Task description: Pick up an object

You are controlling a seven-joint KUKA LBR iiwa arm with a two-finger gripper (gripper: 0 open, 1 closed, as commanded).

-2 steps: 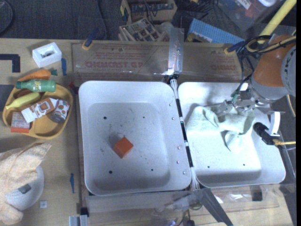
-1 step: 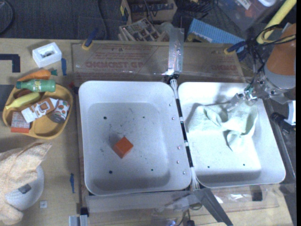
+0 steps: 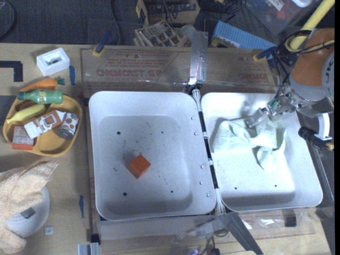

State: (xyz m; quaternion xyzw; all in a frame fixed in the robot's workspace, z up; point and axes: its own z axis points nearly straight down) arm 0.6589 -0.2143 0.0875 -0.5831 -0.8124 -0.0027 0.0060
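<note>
Gripper point(image 3: 264, 115) sits low on the pale cloth point(image 3: 254, 138) in the right bin point(image 3: 297, 193); can't tell its jaw state. Nothing lifted yet. Orange block point(image 3: 139, 165) lies far left of the jaws, untouched.

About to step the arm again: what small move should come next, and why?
Probably a short straight lift. The gripper sits low in the right bin, right at the pale green cloth, whose bunched folds rise toward it; lifting would show whether the cloth comes along.

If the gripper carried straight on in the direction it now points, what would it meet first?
Most likely the pale cloth crumpled in the right bin. The gripper points down and leftward at the cloth's upper edge and looks at or just above it, though depth is unclear from this slanted view.
</note>
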